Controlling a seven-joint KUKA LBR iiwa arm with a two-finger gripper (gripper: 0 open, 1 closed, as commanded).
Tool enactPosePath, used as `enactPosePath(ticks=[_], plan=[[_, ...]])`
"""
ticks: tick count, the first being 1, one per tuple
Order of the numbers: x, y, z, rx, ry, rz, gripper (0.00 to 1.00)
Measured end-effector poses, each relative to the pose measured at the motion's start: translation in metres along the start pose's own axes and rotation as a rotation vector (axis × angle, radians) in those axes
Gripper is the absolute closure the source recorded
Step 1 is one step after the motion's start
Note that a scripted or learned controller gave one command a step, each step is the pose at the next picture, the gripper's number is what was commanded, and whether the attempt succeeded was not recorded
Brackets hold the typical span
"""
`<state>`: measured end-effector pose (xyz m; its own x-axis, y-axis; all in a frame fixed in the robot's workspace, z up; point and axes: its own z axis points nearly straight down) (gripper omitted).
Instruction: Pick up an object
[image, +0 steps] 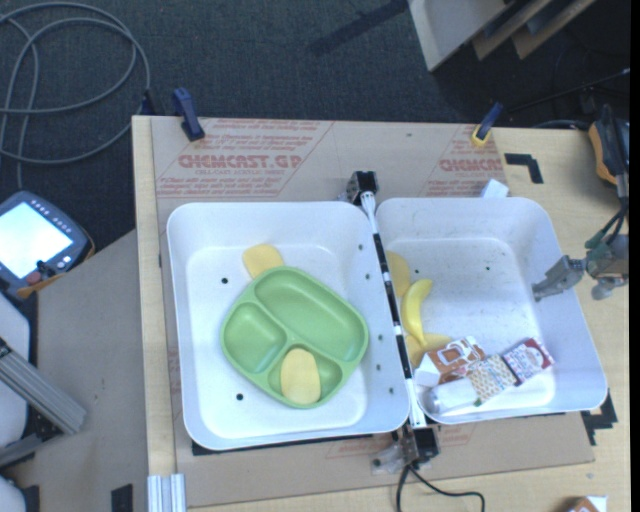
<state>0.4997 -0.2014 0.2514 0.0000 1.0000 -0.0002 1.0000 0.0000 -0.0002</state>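
Note:
My gripper (578, 282) hangs over the right rim of the right bin (470, 250), its two grey fingers (556, 277) spread apart, open, with nothing between them. In that bin a yellow banana (412, 305) lies against the left wall. Along the front wall sit an orange-and-white packet (460, 357), a red-and-white packet (526, 358) and a white tube (450, 397). The packets lie below and to the left of the gripper, apart from it.
The left bin (180, 300) holds a green divided plate (300, 320) with a pale yellow piece (299, 375) in its front compartment. Another yellow piece (262, 259) lies behind the plate. A clamp (364, 186) joins the bins at the back.

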Motion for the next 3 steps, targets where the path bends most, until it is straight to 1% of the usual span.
enactPosePath(ticks=[1,2,3], plan=[[0.026,0.005,0.137,0.002,0.001,0.001,0.0],[0.096,0.064,0.013,-0.002,0.0,-0.002,0.0],[0.094,-0.007,0.103,0.001,0.001,0.001,0.0]])
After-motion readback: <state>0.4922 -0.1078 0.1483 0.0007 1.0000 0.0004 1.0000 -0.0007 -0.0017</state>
